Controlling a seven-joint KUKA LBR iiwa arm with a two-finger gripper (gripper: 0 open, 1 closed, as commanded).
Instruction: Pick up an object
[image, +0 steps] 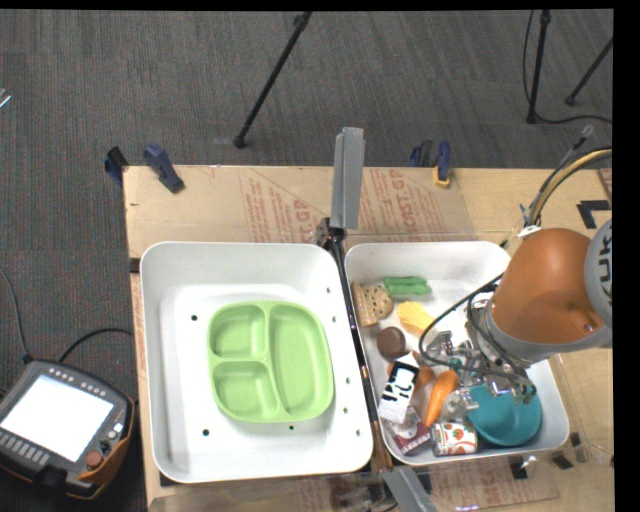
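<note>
An orange carrot (439, 397) lies tilted just left of the hand (478, 372); its grip I cannot tell. The right bin (470, 252) holds it among clutter; the left bin (170, 300) holds a green tray (270, 362).

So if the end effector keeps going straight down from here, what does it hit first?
Probably the carrot, lying just beneath the end effector, with the teal bowl beside it; depth is hard to judge.
</note>
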